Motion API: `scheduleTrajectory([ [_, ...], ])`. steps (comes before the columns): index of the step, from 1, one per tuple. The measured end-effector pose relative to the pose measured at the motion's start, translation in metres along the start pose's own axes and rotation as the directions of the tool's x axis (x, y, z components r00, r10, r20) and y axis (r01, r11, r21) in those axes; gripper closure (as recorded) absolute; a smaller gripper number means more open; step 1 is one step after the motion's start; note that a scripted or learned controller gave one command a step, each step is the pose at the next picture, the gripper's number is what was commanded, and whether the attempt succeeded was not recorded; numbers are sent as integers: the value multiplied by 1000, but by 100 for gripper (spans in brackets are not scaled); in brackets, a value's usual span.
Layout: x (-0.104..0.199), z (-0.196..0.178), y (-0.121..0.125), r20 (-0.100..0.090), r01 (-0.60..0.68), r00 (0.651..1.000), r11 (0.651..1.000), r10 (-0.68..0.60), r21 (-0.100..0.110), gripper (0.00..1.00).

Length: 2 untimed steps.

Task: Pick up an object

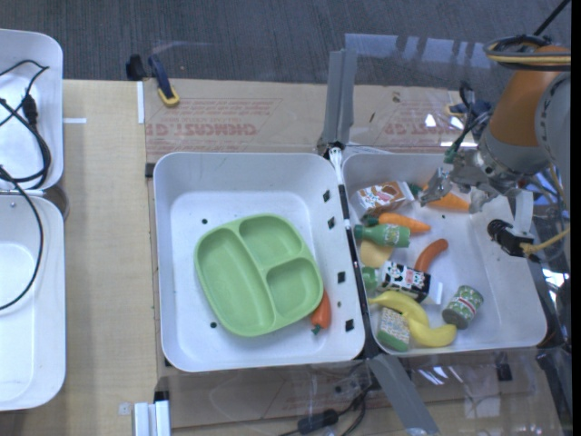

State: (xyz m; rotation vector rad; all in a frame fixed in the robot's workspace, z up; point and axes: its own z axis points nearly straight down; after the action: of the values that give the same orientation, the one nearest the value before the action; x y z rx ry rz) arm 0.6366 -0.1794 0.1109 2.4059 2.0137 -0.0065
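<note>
Orange plastic carrot [403, 219] lies in the right bin [517, 312], just beside the hand [442, 187] (whether spread or pressed together, I cannot tell). It looks light, stiff, slippery; grip across its middle.

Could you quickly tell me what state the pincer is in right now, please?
Pincer: low at the back of the right bin, by an orange toy; open or closed cannot be told.
</note>
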Motion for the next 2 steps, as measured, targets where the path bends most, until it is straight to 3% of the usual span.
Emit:
scheduleTrajectory([
  [1, -3, 20, -16, -5, 34, 999, 999, -34, 2, 0],
  [2, -3, 10, -16, -4, 34, 999, 999, -34, 2, 100],
])
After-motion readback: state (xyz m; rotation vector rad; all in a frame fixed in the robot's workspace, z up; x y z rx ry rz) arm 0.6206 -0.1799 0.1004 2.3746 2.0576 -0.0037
